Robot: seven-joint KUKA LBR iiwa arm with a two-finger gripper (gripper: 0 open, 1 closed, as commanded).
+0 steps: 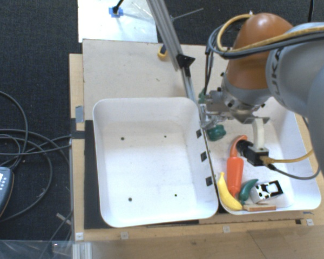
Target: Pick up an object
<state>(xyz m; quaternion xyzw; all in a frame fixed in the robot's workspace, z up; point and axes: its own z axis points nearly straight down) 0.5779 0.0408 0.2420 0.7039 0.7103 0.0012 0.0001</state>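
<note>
several small things lie crowded in the near corner of the right bin, close to the wall it shares with the left bin: an orange carrot-shaped toy lying lengthwise, a yellow banana touching its near end on the wall side, a green piece on its other side and a black-and-white block just beyond that. the gripper hangs over the far part of this bin, right at the dividing wall, with a small teal thing just beneath it; we cannot tell whether the gripper is open or closed, nor whether the teal thing is in its hold. we judge the carrot the likeliest pick: it looks like a light, stiff plastic toy, smooth and rounded, so it may slip or roll out of a pinch. we would take it across its thick middle, square to its long axis, where there seems to be a little room on both sides; the banana, lying against the wall, leaves little space for a grip
</note>
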